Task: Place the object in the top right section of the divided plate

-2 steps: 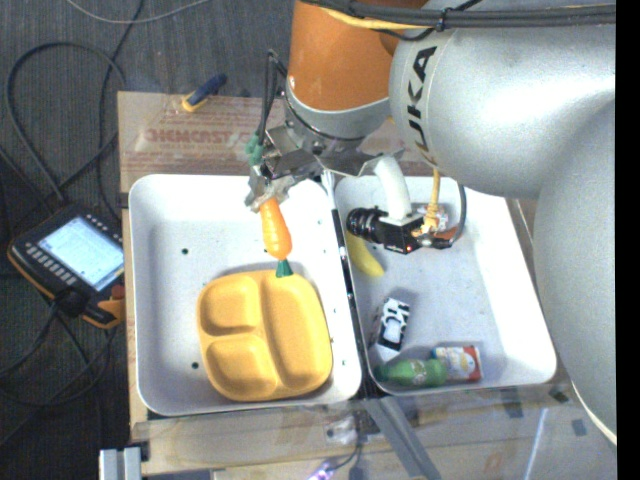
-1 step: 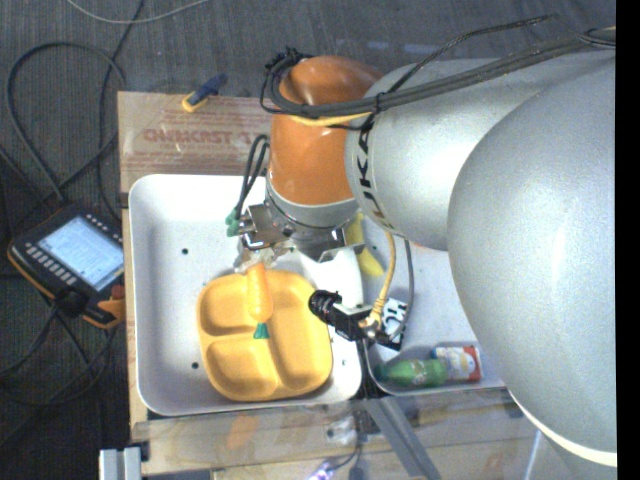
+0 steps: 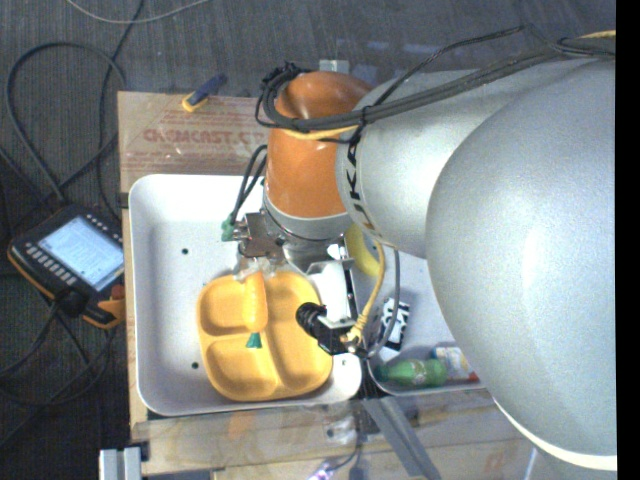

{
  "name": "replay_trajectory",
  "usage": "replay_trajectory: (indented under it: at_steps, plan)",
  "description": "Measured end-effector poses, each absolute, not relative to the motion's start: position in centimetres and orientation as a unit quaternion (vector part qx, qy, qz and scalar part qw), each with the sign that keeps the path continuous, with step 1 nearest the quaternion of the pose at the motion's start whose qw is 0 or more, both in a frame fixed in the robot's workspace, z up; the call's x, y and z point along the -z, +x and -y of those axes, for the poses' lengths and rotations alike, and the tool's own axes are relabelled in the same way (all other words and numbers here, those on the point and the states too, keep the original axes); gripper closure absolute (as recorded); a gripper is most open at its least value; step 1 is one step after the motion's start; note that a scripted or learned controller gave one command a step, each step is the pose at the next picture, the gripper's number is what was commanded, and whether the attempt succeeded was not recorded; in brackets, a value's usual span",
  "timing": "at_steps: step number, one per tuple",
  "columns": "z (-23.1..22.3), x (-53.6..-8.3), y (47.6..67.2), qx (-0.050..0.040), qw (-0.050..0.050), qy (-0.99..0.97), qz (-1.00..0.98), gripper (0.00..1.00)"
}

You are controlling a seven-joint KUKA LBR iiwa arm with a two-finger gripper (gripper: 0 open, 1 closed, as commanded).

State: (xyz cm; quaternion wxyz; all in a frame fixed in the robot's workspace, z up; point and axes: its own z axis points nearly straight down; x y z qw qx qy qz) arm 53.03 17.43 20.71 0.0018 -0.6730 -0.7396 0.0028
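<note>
A yellow divided plate (image 3: 262, 343) lies in the left white bin (image 3: 160, 268), toward its near right corner. A small dark green object (image 3: 253, 341) rests near the plate's middle, where the dividing ridges meet. Which section it lies in I cannot tell. The arm's orange band (image 3: 305, 158) and grey wrist hang over the plate's far edge. Below them, the gripper (image 3: 263, 259) is right at the plate's far rim and mostly hidden under the wrist.
The right bin holds a green bottle (image 3: 412, 372) and a black-and-white item (image 3: 392, 323), partly under the arm. A black cable fitting (image 3: 318, 325) hangs over the plate's right side. A teach pendant (image 3: 72, 255) lies on the floor to the left.
</note>
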Motion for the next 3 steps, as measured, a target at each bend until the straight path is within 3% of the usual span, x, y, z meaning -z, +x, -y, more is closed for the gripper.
replay_trajectory:
  at_steps: [1, 2, 3]
  plan:
    - [-13.8, -21.1, 51.9, -0.0030, 0.002, -0.720, 0.694, 1.00]
    - [-17.8, -20.1, 53.3, -0.0033, 0.001, -0.747, 0.665, 1.00]
    - [-13.1, -17.1, 55.3, -0.0042, -0.001, -0.901, 0.434, 1.00]
